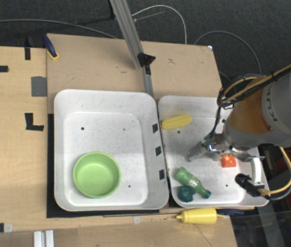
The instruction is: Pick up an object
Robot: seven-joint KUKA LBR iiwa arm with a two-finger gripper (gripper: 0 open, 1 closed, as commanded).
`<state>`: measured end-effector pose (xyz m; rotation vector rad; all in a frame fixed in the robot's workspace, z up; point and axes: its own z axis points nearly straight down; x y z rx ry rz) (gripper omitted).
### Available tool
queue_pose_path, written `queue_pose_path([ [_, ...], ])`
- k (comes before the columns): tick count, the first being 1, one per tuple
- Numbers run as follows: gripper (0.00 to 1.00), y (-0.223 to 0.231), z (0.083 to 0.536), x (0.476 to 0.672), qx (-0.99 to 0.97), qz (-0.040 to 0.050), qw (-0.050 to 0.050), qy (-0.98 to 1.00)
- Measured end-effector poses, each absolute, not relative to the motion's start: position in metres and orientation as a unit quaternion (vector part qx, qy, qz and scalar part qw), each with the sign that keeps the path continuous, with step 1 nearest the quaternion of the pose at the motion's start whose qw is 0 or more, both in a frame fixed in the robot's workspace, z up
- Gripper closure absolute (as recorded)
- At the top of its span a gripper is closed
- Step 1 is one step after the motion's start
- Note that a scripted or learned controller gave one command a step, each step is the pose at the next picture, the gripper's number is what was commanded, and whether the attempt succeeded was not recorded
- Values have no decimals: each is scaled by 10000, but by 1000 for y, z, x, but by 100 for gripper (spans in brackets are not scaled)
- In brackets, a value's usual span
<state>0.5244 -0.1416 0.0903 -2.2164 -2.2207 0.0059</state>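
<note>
Lime-green bowl (96, 174), yellow corn (176, 121), green bottle (192, 180) (perhaps teal-capped), small orange block (229, 161), white bins (66, 107).

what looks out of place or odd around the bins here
One thing: a yellow bottle lies on its side on the bench, outside the right bin, just past its near rim. The green bowl, yellow corn piece and green bottle all sit inside the bins.

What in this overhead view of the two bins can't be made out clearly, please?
- Tool: too small and blurred in the camera view to judge its grip.
- Orange object: partly covered by the arm's wrist; its shape is unclear.
- Green bottle: the dark teal piece beside it may be joined or separate; too blurred.
- Yellow bottle: lies outside the right bin, its details blurred.
</note>
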Motion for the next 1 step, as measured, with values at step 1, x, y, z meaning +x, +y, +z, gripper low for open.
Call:
queue_pose_path([
  [1, 100, -141, 103, 525, -7062, 9, 20, -7080],
])
